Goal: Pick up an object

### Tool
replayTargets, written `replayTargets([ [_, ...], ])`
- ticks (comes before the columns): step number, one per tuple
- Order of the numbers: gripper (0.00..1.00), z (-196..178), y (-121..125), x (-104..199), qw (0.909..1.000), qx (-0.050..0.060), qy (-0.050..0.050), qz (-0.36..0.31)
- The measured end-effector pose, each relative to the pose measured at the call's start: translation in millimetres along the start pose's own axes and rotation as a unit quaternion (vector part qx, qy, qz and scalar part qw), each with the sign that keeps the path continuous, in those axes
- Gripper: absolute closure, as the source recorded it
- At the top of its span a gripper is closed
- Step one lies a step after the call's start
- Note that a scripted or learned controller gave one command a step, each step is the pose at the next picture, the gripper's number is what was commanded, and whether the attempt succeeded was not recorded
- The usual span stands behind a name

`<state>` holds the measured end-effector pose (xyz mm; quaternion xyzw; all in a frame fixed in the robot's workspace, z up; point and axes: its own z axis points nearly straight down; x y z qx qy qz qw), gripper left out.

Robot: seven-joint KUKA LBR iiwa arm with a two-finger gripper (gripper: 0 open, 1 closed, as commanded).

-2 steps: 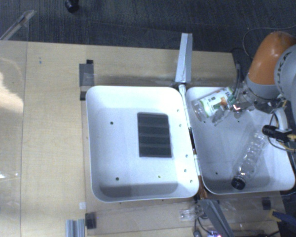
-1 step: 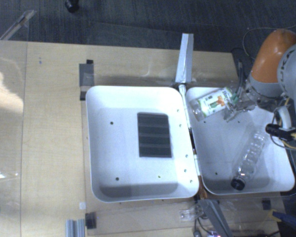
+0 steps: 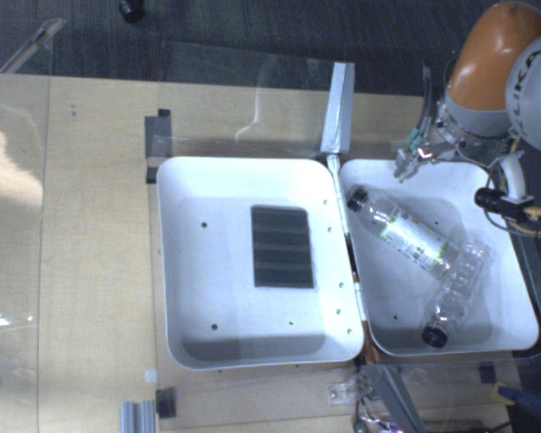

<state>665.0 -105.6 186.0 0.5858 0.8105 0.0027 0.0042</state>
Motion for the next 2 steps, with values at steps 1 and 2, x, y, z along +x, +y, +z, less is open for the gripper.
replayTargets([
  [1, 0.00, 0.6, -0.3, 0.0, 1.0000, 0.001, 0.000, 0.000],
  [2, 0.00, -14.6, 7.5, 5.9, 0.9976, 0.002, 0.001, 0.070],
])
